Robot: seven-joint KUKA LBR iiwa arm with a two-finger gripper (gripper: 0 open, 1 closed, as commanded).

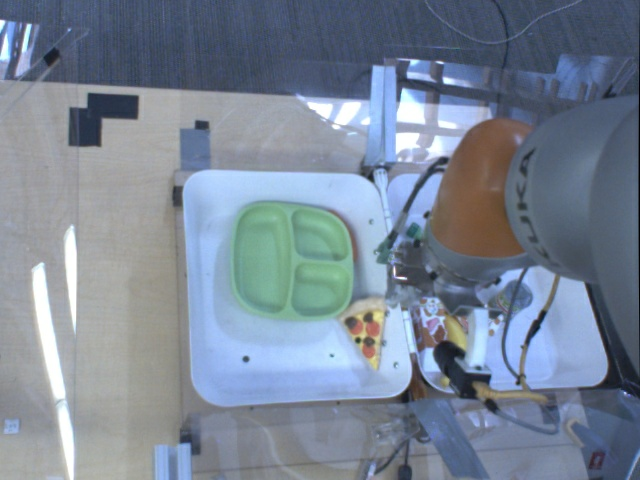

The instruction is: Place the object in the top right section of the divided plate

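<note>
only "ku" reads on the arm [570, 198] beside the green divided plate [292, 260]

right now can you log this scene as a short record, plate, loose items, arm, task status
plate: green divided plate in the left bin, three sections, nothing visible in them
pizza slice: toy pizza slice on the left bin's floor, beside the plate's lower right corner
right bin: right bin holds several small items under the arm, too hidden to name
arm: grey arm with orange band over the right bin
end effector: end effector low over the right bin's left part
task status: top right section not yet filled
</note>
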